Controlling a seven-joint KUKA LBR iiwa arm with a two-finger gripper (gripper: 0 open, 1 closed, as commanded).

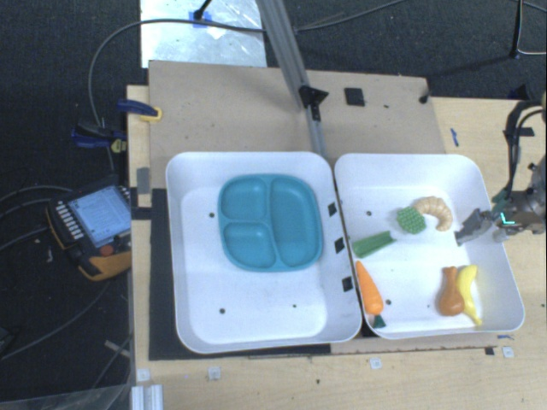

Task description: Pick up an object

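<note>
My gripper (475, 225) is grey metal, its body marked with a small teal glow. Dark cables (513, 148) loop above my wrist, which looks blurred and greyish.

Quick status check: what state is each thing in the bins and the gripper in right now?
Plate: flat in left bin, nothing on it.
Carrot: lying in right bin, by divider.
Broccoli: lying on its side.
Croissant: lying loose.
Banana: lying against orange piece.
Gripper: at right bin's edge, holding nothing visible.
</note>
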